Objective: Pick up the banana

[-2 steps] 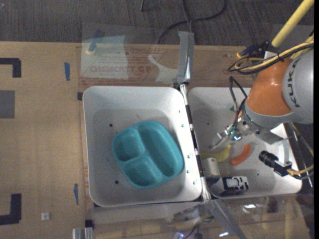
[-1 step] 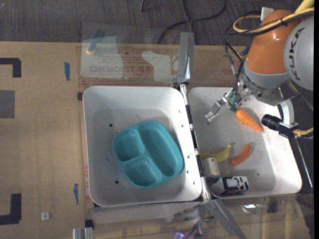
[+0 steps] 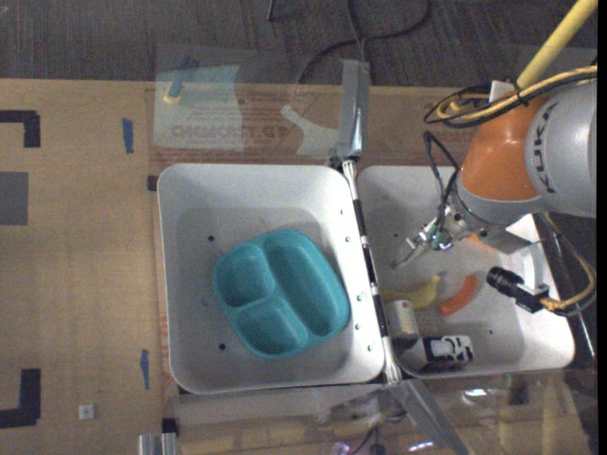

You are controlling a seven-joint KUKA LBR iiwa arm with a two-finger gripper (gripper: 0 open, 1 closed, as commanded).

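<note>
The banana (image 3: 426,292) has not been picked up: it lies on the floor of the right bin (image 3: 560,349), toward that bin's near edge, beside an orange carrot-like piece (image 3: 459,295). The claw (image 3: 429,242) hangs just above it toward the far edge, fingers spread and holding nothing.

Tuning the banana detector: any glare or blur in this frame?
Camera view: soft focus overall; right bin washed out bright near the arm, so the banana has weak contrast; glare on the clear sheet above the left bin; pincer small, slightly blurred.
</note>
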